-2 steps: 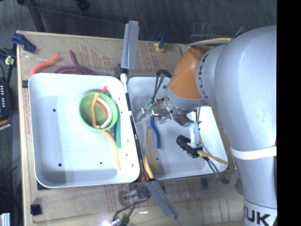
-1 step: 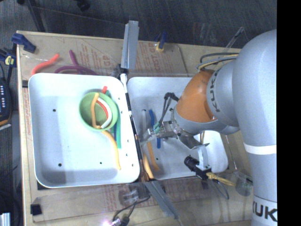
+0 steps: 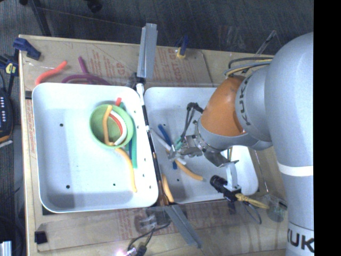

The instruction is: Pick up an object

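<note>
1. Grey arm (image 3: 290, 132) fills the right side and sits closest to the lens, big link upright along the edge, orange band (image 3: 224, 113) bulging left over the right bin (image 3: 160, 97).
2. Wrist bends down-left; gripper (image 3: 178, 151) sits low over the left half of the right bin, near the divider between the bins.
3. Gripper state: cannot tell, too cluttered and small there to read it or any hold.
4. Right bin: one blue stick (image 3: 164, 134) just up-left of the gripper, one orange stick (image 3: 190, 173) just below it, apart from the tip as far as I can see.
5. Left bin (image 3: 64, 159): one green bowl (image 3: 109, 127), one long yellow strip (image 3: 128, 167) running through it and down, one green strip (image 3: 134, 151) beside it.
6. Two white bins total, side by side.
7. Bench (image 3: 96, 55) behind left bin: one orange piece (image 3: 50, 72), one purple tube (image 3: 82, 78).
</note>
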`<state>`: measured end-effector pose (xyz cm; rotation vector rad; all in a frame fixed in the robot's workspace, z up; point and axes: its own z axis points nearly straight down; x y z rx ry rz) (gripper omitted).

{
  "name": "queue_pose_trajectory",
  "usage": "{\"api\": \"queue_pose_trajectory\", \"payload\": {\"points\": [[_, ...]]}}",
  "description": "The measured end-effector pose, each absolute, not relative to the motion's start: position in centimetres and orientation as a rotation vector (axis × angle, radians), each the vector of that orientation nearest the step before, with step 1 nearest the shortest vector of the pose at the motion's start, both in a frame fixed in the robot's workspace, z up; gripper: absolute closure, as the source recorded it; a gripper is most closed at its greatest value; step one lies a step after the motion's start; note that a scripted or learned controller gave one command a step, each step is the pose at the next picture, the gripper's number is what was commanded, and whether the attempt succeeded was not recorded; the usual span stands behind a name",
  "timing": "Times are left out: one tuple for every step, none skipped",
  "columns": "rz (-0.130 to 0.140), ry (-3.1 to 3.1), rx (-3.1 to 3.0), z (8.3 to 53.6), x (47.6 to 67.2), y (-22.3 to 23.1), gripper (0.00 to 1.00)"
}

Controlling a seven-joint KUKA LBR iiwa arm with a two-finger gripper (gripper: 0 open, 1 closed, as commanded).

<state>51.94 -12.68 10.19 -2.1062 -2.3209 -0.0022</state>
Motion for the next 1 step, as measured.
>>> {"api": "queue_pose_trajectory", "payload": {"points": [[0.001,-2.360,-2.070,19.93,52.72,-12.19,1.00]]}}
